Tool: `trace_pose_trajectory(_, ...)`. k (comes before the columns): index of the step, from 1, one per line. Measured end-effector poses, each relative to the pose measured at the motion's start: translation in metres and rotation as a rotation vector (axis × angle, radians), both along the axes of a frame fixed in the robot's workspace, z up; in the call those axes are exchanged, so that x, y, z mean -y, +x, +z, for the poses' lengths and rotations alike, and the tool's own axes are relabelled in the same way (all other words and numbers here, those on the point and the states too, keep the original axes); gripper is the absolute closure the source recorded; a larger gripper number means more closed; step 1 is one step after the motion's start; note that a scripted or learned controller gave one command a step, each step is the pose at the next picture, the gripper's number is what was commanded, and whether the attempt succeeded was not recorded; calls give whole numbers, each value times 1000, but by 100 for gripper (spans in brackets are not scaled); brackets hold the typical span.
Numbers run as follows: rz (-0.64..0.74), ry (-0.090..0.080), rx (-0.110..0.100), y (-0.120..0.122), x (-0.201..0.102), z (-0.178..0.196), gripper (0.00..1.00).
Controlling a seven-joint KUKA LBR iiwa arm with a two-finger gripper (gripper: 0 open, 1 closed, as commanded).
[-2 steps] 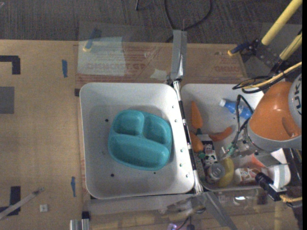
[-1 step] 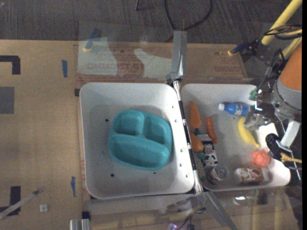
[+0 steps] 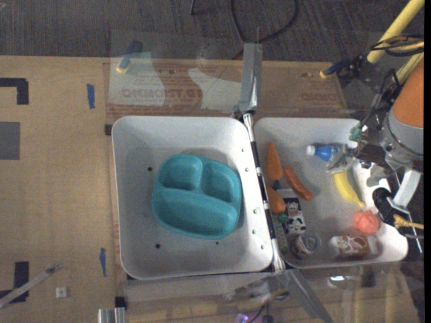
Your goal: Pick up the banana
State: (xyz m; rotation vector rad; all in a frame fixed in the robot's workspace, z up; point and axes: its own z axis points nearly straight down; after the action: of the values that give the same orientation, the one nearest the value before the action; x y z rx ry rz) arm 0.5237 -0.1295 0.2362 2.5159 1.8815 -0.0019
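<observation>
Small bottle lying at lower right of the right bin, banana resting above it, gripper hovering beside the banana, its grip state impossible to tell.

The banana is a small yellow one, lying flat on the floor of the right bin, in that bin's right half. It runs at a slant, its upper end toward the bin's middle and its lower end toward the bin's right wall. Part of its upper end is hidden.
</observation>
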Motion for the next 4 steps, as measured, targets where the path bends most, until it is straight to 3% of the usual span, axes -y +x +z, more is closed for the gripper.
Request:
trace_pose_trajectory(1, -20, 1, -3, 28, 78, -80, 0)
trace_pose_trajectory(2, 54, 6, 5, 32, 77, -140, 0)
trace_pose_trajectory(3, 56, 2, 3, 32, 78, -131, 100)
trace_pose_trajectory(4, 263, -3, 12, 28, 74, -145, 100)
